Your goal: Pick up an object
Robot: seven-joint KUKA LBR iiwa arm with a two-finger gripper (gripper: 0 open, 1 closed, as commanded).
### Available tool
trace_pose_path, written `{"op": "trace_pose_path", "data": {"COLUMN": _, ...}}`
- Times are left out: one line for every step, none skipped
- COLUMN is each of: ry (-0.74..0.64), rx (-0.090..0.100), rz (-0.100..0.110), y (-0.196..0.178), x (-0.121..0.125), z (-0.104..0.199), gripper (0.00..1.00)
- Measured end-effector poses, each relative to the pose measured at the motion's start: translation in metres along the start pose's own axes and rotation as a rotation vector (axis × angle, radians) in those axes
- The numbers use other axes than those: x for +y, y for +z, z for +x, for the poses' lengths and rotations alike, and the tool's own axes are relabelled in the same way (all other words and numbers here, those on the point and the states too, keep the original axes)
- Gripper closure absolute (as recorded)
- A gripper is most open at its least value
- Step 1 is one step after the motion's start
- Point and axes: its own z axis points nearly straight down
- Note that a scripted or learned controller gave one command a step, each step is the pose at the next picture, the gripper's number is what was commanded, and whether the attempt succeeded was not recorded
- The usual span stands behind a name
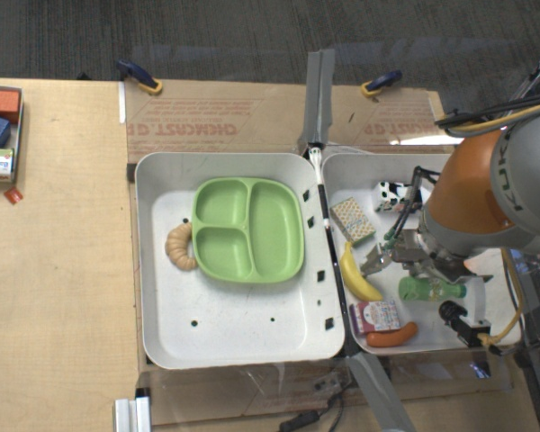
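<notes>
The right bin [486,336] holds a yellow banana [356,277], a checkered pad [352,218], a small black-and-white cow toy [391,194], a green bottle [429,288], a pink packet [378,314] and a red sausage [391,335]. My gripper [380,259] hangs low in this bin, just right of the banana and left of the green bottle. Nothing shows between its tips. The arm's orange band [463,192] covers the bin's right part.
The left bin [225,331] holds a green divided plate [249,229] with a tan croissant [180,246] against its left edge. A metal divider [319,106] runs between the bins. Coloured blocks [0,124] lie on the bench at far left.
</notes>
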Motion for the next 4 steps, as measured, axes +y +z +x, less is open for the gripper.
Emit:
{"op": "trace_pose_path", "data": {"ry": 0.001, "rx": 0.000, "rz": -0.001, "y": -0.001, "x": 0.003, "z": -0.002, "gripper": 0.00}}
{"op": "trace_pose_path", "data": {"ry": -0.002, "rx": 0.000, "rz": 0.000, "y": 0.000, "x": 0.025, "z": -0.001, "gripper": 0.00}}
{"op": "trace_pose_path", "data": {"ry": -0.004, "rx": -0.001, "rz": 0.000, "y": 0.000, "x": 0.059, "z": -0.006, "gripper": 0.00}}
{"op": "trace_pose_path", "data": {"ry": -0.004, "rx": -0.001, "rz": -0.002, "y": -0.001, "x": 0.062, "z": -0.001, "gripper": 0.00}}
